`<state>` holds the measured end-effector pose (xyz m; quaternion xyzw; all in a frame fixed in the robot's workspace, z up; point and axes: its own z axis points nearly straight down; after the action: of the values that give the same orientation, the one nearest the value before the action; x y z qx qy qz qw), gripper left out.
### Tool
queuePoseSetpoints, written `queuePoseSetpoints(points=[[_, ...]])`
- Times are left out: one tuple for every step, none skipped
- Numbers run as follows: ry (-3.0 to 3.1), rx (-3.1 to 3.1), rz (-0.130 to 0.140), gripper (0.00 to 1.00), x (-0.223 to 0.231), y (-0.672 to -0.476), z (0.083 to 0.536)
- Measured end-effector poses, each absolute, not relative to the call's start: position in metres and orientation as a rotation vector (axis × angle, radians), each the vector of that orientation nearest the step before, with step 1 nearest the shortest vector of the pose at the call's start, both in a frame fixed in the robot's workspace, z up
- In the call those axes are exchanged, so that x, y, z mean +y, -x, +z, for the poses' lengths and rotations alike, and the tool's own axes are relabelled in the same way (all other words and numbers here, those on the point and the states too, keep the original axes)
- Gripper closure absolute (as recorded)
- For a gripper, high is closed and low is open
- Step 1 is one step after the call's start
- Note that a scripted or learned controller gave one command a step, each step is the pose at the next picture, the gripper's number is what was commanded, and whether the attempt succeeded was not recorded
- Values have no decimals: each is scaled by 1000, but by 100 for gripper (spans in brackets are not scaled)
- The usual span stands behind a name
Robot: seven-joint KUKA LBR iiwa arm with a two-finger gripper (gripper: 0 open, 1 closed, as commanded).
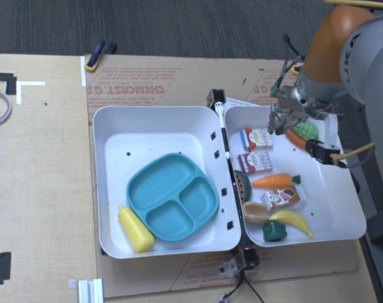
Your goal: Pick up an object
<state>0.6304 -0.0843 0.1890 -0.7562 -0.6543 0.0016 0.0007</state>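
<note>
Gripper (279,126) hovers over right bin (343,227), beside the upper carton (257,138); jaw state cannot be told. Advice: centre over carton, descend straight, avoid carrot (273,181).

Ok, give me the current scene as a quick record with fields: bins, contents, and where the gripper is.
left bin: blue divided plate, yellow bottle at its near-left edge
right bin: two small cartons, carrot, brown carton, banana, green piece, tan piece
gripper: over the right bin's far end, beside the upper small carton
held: nothing seen between its fingers
finger state: cannot tell
</note>
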Motion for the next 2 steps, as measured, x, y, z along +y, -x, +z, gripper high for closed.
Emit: queuePoseSetpoints(points=[[2374, -2055, 5, 0, -84, -630, 189], [2432, -1984, 6, 0, -136, -603, 139]])
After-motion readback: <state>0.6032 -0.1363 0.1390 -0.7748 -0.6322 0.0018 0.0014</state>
